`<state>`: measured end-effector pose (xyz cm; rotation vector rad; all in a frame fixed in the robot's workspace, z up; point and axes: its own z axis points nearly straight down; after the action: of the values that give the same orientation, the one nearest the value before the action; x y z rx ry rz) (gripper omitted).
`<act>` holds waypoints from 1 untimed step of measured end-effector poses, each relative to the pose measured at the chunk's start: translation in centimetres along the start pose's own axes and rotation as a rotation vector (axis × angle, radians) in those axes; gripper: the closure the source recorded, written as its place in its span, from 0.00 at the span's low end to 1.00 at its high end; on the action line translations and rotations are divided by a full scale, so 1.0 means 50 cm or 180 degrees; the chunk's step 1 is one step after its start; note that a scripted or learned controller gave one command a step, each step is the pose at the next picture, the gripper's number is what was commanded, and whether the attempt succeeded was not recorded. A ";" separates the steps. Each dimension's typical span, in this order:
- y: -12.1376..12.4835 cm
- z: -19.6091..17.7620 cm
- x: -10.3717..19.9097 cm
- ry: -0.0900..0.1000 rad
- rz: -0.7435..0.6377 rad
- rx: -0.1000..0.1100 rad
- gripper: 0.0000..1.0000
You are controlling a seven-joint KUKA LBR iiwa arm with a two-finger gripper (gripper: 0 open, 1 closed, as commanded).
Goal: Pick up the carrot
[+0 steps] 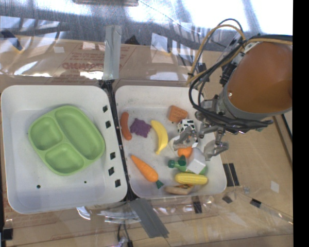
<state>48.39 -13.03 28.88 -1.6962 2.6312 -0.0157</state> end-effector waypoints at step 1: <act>-0.001 -0.015 -0.002 -0.0011 -0.0008 -0.0003 1.00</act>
<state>48.49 -12.97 29.62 -1.6981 2.6271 -0.0117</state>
